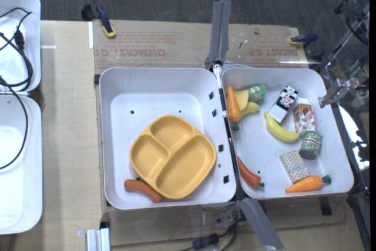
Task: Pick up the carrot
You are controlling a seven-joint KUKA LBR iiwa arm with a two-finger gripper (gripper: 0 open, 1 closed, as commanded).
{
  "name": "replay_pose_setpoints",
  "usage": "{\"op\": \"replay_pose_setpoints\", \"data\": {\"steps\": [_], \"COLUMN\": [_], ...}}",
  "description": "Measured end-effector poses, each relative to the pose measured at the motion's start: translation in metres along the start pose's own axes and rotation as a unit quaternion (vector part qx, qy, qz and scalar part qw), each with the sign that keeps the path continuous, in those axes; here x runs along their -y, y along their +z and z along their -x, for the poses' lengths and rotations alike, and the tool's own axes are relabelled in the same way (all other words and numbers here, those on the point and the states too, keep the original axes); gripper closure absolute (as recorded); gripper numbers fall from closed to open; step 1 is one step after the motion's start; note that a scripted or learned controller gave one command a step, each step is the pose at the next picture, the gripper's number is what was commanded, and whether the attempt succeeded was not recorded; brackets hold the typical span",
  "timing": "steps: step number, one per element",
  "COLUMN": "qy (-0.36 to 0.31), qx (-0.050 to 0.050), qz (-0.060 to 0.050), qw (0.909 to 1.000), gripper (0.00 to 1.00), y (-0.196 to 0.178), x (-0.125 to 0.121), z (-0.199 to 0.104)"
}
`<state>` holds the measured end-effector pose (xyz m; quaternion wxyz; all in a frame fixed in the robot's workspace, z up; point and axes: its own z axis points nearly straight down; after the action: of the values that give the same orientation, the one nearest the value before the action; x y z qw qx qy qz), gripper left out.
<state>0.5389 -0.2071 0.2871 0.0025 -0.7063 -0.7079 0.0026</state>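
Two orange carrots lie in the right bin (335, 126). One carrot (233, 104) lies lengthwise against the bin's left wall, its green end pointing toward the front. The other carrot (305, 184) rests near the front right corner, its green top pointing right. A darker red-orange pepper-like piece (249, 173) lies by the front left wall.
The right bin also holds a banana (281, 129), a black-and-white carton (286, 98), a juice box (304, 117), a green can (256, 92), a small tin (310, 145) and a cracker pack (294, 166). The left bin (111, 126) holds a yellow divided plate (173, 156) and a sausage (143, 189).
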Motion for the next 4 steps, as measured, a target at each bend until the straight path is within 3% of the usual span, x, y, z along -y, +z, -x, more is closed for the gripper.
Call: {"op": "replay_pose_setpoints", "data": {"steps": [1, 2, 3, 4], "qy": [0.063, -0.026, -0.113, -0.201], "qx": [-0.001, 0.002, 0.0, 0.0], "qz": [0.0, 0.006, 0.002, 0.004], "qw": [0.998, 0.9996, 0.9936, 0.9795], "gripper": [0.0, 0.0, 0.0, 0.0], "y": [0.121, 0.161, 0.113, 0.195], "x": [0.061, 0.058, 0.06, 0.058], "z": [0.0, -0.046, 0.015, 0.004]}}
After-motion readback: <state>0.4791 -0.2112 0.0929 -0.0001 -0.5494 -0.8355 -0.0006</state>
